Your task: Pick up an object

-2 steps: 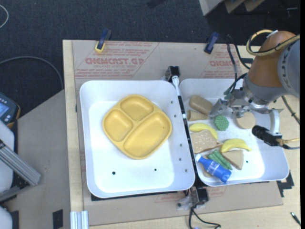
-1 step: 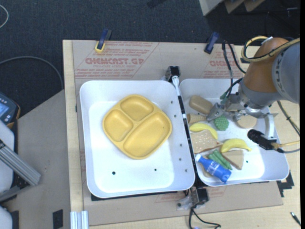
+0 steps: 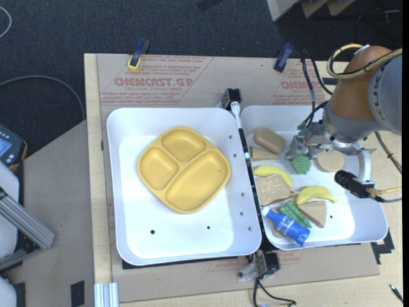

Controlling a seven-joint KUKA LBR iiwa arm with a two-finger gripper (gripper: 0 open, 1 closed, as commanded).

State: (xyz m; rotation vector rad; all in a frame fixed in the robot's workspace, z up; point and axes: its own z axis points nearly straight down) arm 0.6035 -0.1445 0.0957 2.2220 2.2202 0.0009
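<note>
A small green bumpy object (image 3: 301, 165) lies in my right-hand white bin (image 3: 370, 226), near its upper middle. My end effector (image 3: 305, 147) hangs directly over it, touching or almost touching its top; I cannot tell from this slanted view whether my fingers are spread or pressed together, or whether they grip the green piece. Just left of it sits a tan bread-like roll (image 3: 268, 140). A pale round disc (image 3: 329, 162) lies just to its right, partly under my wrist. Below are a yellow banana (image 3: 273, 172), a square cracker-coloured slice (image 3: 273, 188), a second banana (image 3: 316, 194), a green bean-like piece (image 3: 296, 213) and a blue bottle (image 3: 287, 226) near the bin's front edge. My grey arm with its orange band (image 3: 358, 88) reaches in from the right. The left white bin (image 3: 128, 235) holds a yellow divided plate (image 3: 184, 169) near its centre. Both bins rest side by side on a brown cardboard-covered bench (image 3: 192, 75).
</note>
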